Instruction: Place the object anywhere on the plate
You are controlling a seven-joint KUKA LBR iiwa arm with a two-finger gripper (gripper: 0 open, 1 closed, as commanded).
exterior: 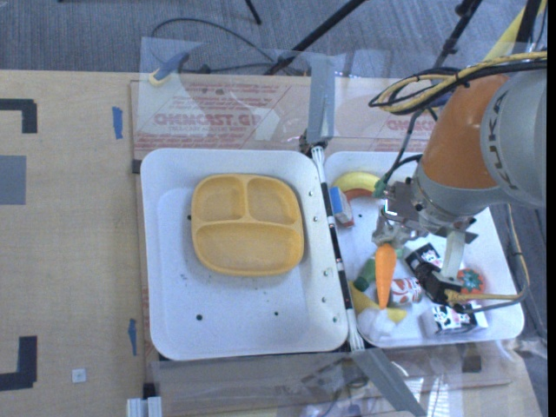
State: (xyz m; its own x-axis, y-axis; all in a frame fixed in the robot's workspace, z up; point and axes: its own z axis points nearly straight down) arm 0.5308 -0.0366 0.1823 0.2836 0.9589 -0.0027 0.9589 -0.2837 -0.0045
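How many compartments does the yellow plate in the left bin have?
3. On the yellow plate: two smaller compartments along its far side, one left, one right, and one wide compartment across the near side. None looks hidden.

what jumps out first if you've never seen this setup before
The yellow divided plate stands out, lying alone in the left bin. In the right bin, the grey and orange arm hangs over a jumble of small items, with an orange carrot hanging upright just below its tool.
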